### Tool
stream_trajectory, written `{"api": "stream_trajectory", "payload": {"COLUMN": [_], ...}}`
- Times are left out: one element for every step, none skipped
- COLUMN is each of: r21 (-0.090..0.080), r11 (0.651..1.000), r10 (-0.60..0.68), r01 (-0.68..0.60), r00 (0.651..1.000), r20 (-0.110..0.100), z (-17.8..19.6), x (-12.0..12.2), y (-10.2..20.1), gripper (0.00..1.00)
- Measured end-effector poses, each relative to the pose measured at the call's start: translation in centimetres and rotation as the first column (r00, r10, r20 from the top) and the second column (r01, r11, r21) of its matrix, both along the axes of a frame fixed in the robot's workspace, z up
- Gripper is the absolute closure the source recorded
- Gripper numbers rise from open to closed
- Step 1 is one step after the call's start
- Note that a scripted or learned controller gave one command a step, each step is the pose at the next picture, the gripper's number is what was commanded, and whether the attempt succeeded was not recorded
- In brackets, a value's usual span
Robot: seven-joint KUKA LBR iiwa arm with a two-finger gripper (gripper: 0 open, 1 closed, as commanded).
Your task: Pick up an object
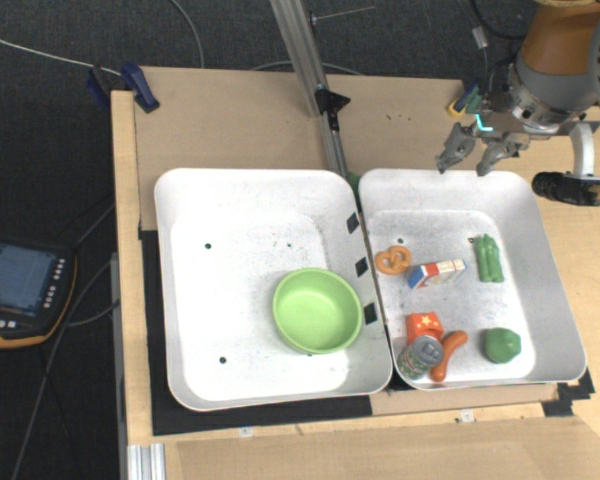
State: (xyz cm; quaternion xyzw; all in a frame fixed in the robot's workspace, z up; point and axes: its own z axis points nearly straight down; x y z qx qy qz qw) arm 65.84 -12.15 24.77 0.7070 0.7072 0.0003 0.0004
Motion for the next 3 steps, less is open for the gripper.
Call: {"api": "stream_trajectory", "payload": {"r21": [0.0, 0.001, 0.001], "r11": [1.0, 1.0, 1.0], "r10": [0.0, 0.0, -0.001], "r01": [0.0, 0.0, 0.001], "r00": [1.0, 1.0, 1.0], "r20": [0.0, -0.006, -0.006], "z": [0.0, -6.2, -12.1], "x": [0.0, -0.5, -0.9], "y": [0.0, -0.1, -0.8], "gripper": [0.0, 0.0, 0.0]}}
